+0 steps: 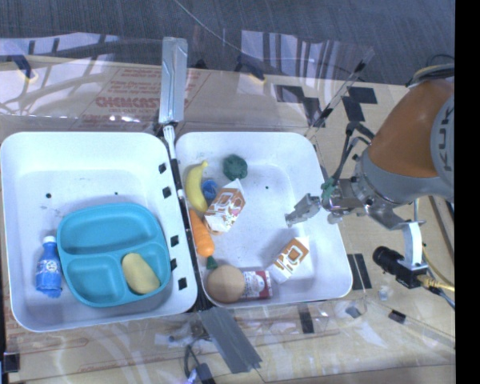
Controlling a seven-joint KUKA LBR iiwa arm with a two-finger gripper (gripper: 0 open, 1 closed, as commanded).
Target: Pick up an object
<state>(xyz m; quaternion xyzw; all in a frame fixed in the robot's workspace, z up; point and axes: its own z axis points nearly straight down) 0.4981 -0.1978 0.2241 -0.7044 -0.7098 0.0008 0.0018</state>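
The fingers (302,211) are hanging over the right bin (324,166), seemingly gripping nothing; how wide they are standing I cannot tell. Nothing is lifted yet, so the whole pick is remaining. The nearest candidate, a small carton (290,258), is lying just below them. Red print on the worktop (128,101) is reading roughly "CHEMCAST"; carton labels are staying illegible.

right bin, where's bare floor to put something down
Right bin: bare floor in the middle, between the green ball, the left carton and the end effector. Crowded along its left wall, where the banana and carrot lie, and along the near edge by the potato.
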